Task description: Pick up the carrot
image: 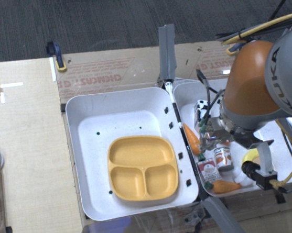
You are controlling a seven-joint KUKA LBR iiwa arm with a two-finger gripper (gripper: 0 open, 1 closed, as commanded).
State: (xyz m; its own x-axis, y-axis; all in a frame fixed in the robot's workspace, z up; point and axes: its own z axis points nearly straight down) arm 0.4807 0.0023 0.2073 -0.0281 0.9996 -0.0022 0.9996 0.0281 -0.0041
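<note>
The hand [208,138] hovers beside the carrot [191,138] in the right bin [183,94], its grip unclear, so the carrot is not yet lifted.

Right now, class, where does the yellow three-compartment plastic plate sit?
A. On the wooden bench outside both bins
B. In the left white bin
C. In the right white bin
B: the yellow three-compartment plastic plate lies flat inside the left white bin, apart from the items in the right one.
</note>
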